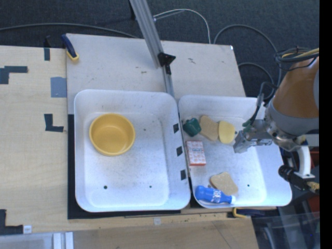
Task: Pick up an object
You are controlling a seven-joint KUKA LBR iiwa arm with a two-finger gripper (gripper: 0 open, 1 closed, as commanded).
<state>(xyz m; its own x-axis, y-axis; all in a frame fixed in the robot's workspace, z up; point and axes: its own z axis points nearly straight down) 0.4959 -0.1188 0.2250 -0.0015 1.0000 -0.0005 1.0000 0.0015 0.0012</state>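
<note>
Pincer (243, 143) poised low in the right bin (270, 191), approach step, nothing visibly grasped.
Whether it was released or clenched, I cannot tell; the yellow piece (226, 132) lay just beside it, so the next move probably called for a short shift and descent.

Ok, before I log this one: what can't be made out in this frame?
- End effector, camera view: too small and blurred to tell whether it is open or shut, or whether it touches the yellow piece.
- Small box: print too small to read.
- Blue object: lies across the right bin's front rim; its shape is blurred.
- Arm: cut off by the right edge.
</note>
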